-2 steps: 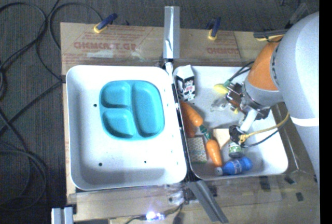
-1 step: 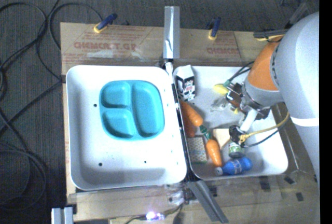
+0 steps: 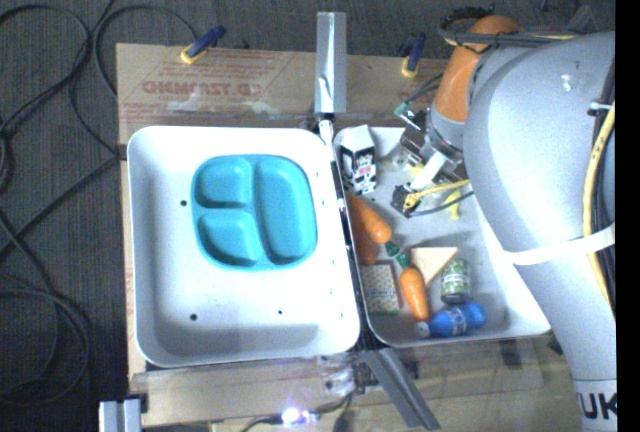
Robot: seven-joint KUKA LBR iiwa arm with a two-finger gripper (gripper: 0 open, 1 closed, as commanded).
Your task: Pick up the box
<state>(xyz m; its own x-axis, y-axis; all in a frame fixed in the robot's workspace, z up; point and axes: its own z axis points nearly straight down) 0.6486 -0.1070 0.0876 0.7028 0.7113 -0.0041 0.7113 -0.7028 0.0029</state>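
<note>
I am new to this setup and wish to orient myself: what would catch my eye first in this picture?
First comes the bright blue divided tray, lying in the middle of the left bin. Next is the big grey arm with its orange band, reaching from the right over the crowded right bin. There an orange carrot, a blue bottle and the small white box lie.

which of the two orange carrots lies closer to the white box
The upper orange carrot, lying just below the small white box. The other orange carrot lies further down the bin, beside the green can.
</note>
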